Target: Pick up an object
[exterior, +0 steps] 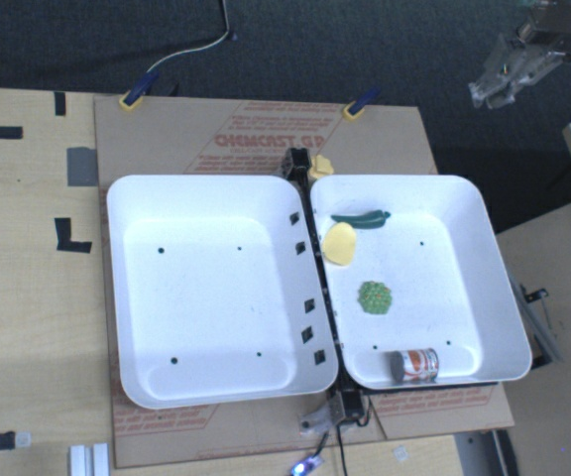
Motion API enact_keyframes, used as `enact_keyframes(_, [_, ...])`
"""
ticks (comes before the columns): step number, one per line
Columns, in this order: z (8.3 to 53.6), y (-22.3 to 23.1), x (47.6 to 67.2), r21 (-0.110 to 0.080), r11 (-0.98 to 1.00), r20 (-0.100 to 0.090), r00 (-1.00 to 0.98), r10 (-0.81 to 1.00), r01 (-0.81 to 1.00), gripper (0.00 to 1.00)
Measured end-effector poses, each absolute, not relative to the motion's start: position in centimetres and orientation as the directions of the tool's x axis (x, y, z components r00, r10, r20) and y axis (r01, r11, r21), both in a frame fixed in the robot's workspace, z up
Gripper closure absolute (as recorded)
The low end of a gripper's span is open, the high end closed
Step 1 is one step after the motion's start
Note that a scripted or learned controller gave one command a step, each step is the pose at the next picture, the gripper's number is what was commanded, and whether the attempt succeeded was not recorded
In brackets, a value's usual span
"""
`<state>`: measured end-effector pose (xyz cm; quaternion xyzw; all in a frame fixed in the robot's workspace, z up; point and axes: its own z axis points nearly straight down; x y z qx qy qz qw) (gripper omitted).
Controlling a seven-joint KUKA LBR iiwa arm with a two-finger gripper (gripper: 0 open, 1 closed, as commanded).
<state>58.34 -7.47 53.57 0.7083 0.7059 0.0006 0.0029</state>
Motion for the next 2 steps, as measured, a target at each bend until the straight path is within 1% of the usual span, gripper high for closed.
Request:
enact_keyframes(1, [37.1,-2.7,53.8,-0.02,0.003,0.002,-0.003,1.0,1.0,1.0])
enact_keyframes(2, [29.9,6.6,52.5,-0.011,0.01,0.001,-0.01,1.0,1.0,1.0])
